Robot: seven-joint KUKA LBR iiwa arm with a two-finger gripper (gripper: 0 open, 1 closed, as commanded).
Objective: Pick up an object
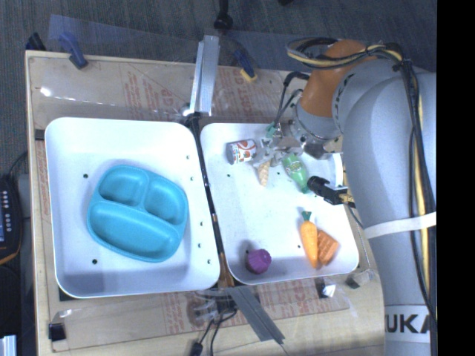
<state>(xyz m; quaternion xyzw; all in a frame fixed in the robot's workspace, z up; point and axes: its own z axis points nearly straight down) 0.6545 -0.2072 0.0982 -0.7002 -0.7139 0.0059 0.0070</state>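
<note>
**Gripper low among small items at the far end of the right bin**

Down in the right bin (245, 221), at its far end: gripper (278, 145) in a tight cluster of small objects. Just left of it, a small red-and-white can (241, 151) on its side. Right below it, a pale cone-shaped piece (264, 173); just to its right, a green item (296, 170). Whether anything sits between the fingers: cannot tell, too cluttered and small; spread or pressed together, cannot tell either.

Well nearer the camera from the gripper: an orange carrot (309, 240) touching an orange wedge (327, 247), and a purple round thing (258, 259) by the near wall.

Far left of the gripper, in the left bin (67, 199): a blue divided tray (138, 212), three compartments, lying flat.

Under both bins, a pale wooden bench (111, 80) with red printing and blue clamps (73, 50) along its far edge. Beyond the bench, dark grey carpet (133, 6) and a black stand base (223, 17).
</note>
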